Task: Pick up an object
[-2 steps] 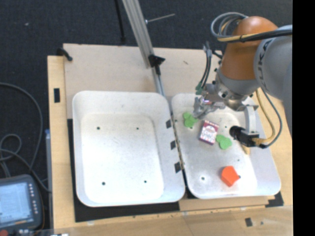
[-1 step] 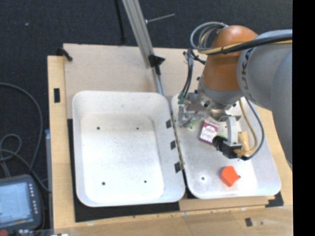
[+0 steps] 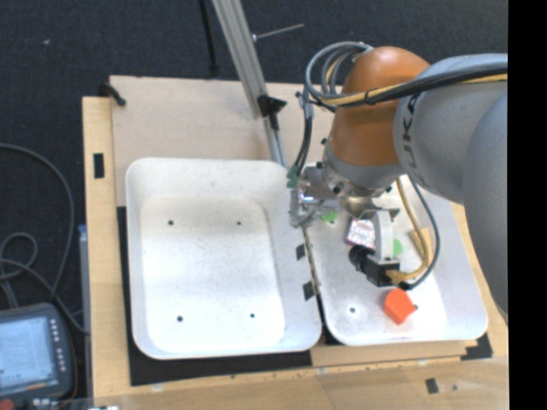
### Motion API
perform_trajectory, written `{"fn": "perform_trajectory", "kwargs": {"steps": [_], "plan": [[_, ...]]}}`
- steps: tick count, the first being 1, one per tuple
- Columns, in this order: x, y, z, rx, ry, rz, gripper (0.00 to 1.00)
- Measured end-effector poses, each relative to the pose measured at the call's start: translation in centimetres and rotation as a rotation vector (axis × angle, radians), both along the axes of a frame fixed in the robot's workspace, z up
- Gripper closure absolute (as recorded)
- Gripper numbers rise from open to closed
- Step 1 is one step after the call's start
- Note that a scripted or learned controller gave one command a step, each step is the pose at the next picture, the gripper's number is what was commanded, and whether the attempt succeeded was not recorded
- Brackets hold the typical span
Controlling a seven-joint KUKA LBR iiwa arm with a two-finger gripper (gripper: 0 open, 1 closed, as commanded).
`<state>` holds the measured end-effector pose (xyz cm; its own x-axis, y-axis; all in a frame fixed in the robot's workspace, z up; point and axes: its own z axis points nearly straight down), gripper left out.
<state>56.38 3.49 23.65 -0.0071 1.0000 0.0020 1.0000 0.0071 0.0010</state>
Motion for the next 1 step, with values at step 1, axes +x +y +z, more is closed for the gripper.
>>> {"fn": "perform_trajectory", "kwargs": {"steps": [1], "plan": [[-1.56, 5.19, -0.33, 0.000, 0.002, 0.001, 1.00]]}}
